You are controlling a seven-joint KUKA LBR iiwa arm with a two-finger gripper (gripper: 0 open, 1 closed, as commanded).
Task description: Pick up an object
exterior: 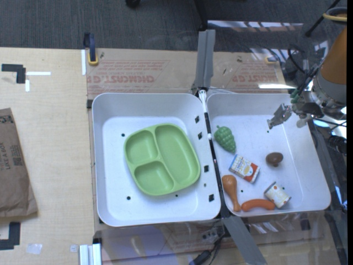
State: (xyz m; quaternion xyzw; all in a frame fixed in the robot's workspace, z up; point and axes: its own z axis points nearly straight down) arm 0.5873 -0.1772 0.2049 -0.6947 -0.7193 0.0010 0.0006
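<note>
Two white bins side by side on the tabletop point(49, 93). The left bin point(102, 164) contains a green divided plate point(161, 159). The right bin point(314, 164) contains six objects: green toy point(225, 138) at 9 o'clock, small carton point(244, 168) at centre, brown ball point(274, 159) just right of it, drumstick point(231, 191) at 7 o'clock, sausage point(257, 205) at 6 o'clock touching the drumstick, and a can point(277, 195) at 5 o'clock. The gripper point(291, 116) hangs at 1 o'clock over this bin, fingers spread apart with nothing between them, well apart from every object.
</note>
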